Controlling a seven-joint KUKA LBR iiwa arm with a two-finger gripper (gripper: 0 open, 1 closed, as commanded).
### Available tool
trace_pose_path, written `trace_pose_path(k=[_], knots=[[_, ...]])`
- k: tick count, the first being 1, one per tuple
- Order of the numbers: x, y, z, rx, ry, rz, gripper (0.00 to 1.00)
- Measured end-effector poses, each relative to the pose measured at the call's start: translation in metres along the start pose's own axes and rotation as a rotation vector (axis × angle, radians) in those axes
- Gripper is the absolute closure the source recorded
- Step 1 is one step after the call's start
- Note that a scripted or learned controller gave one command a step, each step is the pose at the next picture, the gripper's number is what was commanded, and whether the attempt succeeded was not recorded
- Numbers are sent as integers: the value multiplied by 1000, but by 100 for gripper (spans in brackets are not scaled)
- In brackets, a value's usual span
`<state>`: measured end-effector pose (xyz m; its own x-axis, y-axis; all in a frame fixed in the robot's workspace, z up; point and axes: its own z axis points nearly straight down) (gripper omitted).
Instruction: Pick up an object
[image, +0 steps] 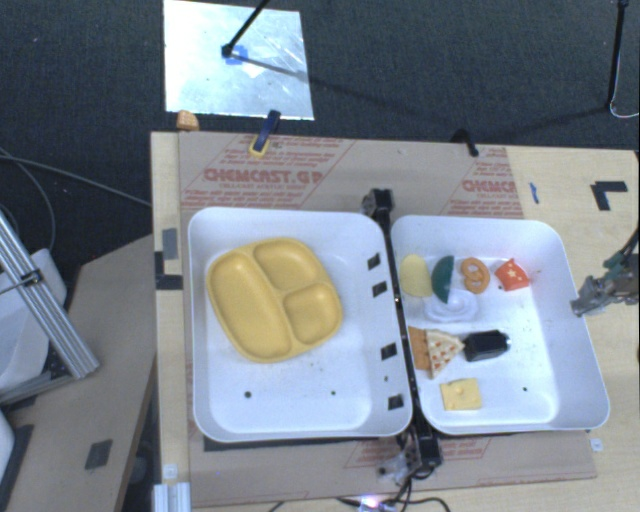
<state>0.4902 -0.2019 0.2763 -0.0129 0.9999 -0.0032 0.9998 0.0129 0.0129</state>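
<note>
Gripping nothing that we are seeing, the pincer (597, 293) is sitting at the right edge of the view, just beside the right rim of the right bin (575, 330); we cannot tell how it is set, since it is too small and partly cut off.

We are finding the objects gathered in the left half of that bin. A black object (485, 345) is lying with its long axis running roughly left to right, tilting slightly upward toward the right. Touching its left end, a pizza slice (436, 350) is lying flat. Below them a yellow cheese square (461, 394) is resting apart. Along the top we are seeing a yellow piece (415, 275), a dark green piece (442, 276), an orange pretzel (475, 274) and a red piece (511, 274) in a row, with a white object (455, 306) just beneath.

We are seeing a yellow divided tray (273, 298) lying in the left bin (225, 400), well apart from the pincer.
</note>
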Motion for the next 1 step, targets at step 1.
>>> trace_pose_path(k=[1], knots=[[0,1,-11,-3,0,-5,100]])
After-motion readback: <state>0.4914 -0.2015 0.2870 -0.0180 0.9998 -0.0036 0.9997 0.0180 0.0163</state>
